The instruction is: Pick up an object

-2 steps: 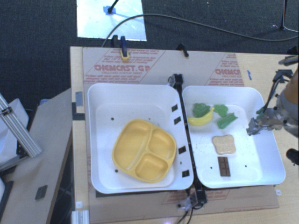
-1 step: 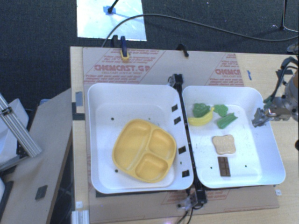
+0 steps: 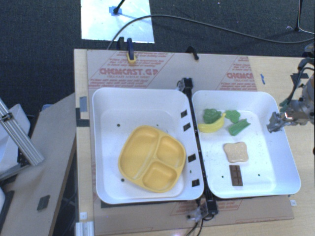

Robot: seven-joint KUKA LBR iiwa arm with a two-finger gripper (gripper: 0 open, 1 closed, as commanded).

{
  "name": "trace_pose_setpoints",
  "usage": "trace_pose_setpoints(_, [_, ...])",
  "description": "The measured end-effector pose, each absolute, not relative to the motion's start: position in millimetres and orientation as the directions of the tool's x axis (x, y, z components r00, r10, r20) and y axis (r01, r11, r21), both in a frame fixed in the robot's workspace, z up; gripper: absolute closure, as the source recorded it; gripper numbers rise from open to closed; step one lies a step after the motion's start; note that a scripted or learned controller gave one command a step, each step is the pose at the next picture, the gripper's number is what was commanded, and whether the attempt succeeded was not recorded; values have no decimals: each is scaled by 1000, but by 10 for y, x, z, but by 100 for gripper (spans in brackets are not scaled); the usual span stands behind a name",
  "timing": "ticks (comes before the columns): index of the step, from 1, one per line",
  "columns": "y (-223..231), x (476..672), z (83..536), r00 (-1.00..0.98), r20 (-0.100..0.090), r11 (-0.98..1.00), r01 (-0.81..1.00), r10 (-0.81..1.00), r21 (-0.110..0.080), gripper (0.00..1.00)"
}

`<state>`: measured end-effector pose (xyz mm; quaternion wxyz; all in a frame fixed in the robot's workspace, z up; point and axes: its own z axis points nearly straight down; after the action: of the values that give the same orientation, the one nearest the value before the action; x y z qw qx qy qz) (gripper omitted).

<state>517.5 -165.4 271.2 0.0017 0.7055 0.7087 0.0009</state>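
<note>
1. The objects to choose from lie in the right bin (image 3: 283,176): a slice of toy bread (image 3: 236,152), a brown chocolate bar (image 3: 236,175), a yellow banana (image 3: 211,126), and green pieces, one bushy like broccoli (image 3: 212,114) and two more (image 3: 236,123) just to its right.
2. Handling, as a judgement: all look like light, stiff plastic play food, probably smooth and a little slippery, not fragile.
3. The bread slice seems the easiest grip, since it lies alone near the bin's middle, well apart from the walls; take it across its narrower sides. The chocolate bar lies flat and thin (hard to get fingers under).
4. The banana touches the broccoli piece, so a grasp there risks nudging both.
5. Looks: the bread is tan with a paler face, squarish with a rounded top; the bar is dark brown, narrow, set upright in the view just nearer than the bread.
6. The gripper (image 3: 275,122) hangs at the right bin's right wall, at the far side; whether it is released or clenched I cannot tell, as it is small and blurred. Nothing is visibly held.
7. The left bin (image 3: 106,132) holds a yellow divided tray (image 3: 152,158).
</note>
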Motion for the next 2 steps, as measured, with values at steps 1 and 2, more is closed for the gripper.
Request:
trace_pose_setpoints(1, [-1109,5270,2699,-10,1,10,1000,1000,3,100])
trace_pose_setpoints(2, [-592,5431,2714,-10,1,10,1000,1000,4,100])
